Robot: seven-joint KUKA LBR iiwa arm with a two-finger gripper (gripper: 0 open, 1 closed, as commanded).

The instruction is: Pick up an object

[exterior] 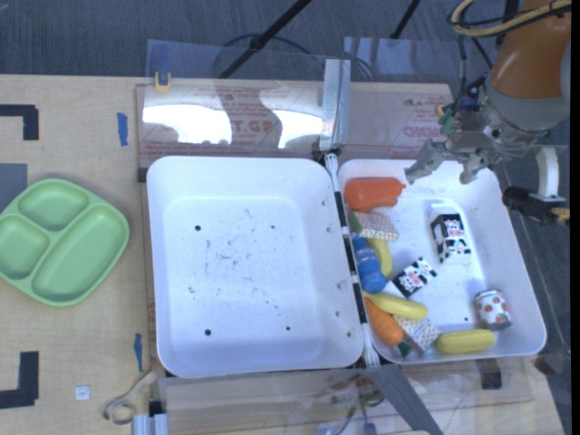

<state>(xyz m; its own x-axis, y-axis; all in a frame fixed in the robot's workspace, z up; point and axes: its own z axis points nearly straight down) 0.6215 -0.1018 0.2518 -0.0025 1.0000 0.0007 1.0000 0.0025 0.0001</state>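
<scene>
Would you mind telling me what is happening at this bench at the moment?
A grey and orange robot arm reaches in from the right, its gripper open above the far end of the right bin, with nothing between its fingers. That bin holds small items: an orange block, a black-and-white carton, a blue bottle, a toy cow, yellow bananas and a small can. Nothing has been picked up yet. A green divided plate sits on the bench beside the left bin.
</scene>
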